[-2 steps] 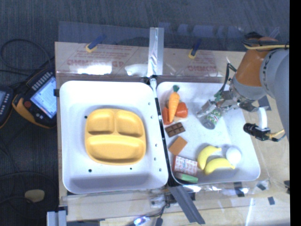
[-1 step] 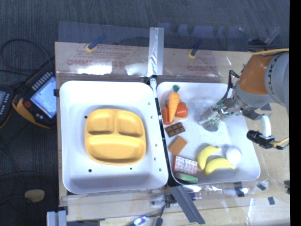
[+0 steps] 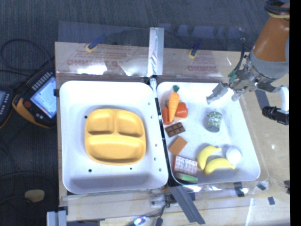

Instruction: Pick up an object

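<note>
My grey two-finger gripper [image 3: 219,94] hangs over the upper part of the right shallow white bin [image 3: 250,140], reaching in from 3 o'clock. Fingers: open or closed, cannot tell. Nothing visible between them.

Below it, toward 6 o'clock, a small speckled green-and-white can [image 3: 214,120] stands upright, apart from the gripper. At 9 o'clock from the can: orange plastic carrot with green top [image 3: 173,102], touching a red block [image 3: 181,110]. Lower: brown chocolate bar [image 3: 175,129], tan square piece [image 3: 178,145], yellow bananas [image 3: 214,159], white egg [image 3: 233,155] touching the bananas.

Left white bin [image 3: 70,140] holds a yellow divided plastic tray [image 3: 114,136].
</note>
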